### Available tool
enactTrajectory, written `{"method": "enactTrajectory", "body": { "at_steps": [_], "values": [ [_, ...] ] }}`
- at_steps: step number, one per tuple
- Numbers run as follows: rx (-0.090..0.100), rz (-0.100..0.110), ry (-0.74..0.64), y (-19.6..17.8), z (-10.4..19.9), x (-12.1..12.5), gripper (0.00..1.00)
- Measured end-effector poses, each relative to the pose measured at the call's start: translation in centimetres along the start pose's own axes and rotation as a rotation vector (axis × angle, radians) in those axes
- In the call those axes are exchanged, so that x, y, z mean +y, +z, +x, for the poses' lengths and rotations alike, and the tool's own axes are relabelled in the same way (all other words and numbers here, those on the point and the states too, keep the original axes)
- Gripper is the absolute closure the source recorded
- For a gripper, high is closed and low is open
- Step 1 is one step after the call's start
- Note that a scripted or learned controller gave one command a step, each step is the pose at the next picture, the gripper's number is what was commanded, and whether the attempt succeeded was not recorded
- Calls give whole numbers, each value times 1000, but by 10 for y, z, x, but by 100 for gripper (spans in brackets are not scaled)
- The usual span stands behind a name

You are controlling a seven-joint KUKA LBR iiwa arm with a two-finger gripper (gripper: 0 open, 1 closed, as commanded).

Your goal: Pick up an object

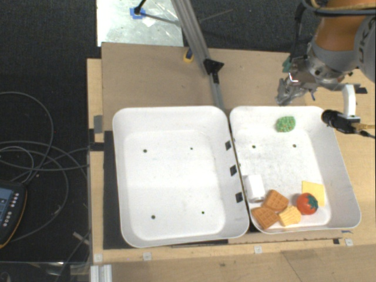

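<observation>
My gripper hangs above the far edge of the right bin, just beyond its rim, with nothing visibly between its fingers. A green round object lies in that bin a little in front of the gripper. At the bin's near end sit a white block, two brown waffle-like pieces, a yellow-orange piece, a red tomato-like object and a yellow wedge.
The left bin stands beside the right one, joined by dark clips. A grey pole slants across the bench's far side. Cables lie on the floor at the left.
</observation>
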State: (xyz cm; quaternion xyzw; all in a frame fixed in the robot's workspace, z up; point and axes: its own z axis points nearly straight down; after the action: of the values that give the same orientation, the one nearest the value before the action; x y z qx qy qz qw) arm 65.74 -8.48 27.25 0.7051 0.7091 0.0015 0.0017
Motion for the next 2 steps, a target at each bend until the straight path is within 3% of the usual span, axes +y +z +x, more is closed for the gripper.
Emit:
{"method": "enactTrajectory", "body": {
  "at_steps": [2],
  "values": [
    [3,6,-6,-1,113,-40,100]
  ]
}}
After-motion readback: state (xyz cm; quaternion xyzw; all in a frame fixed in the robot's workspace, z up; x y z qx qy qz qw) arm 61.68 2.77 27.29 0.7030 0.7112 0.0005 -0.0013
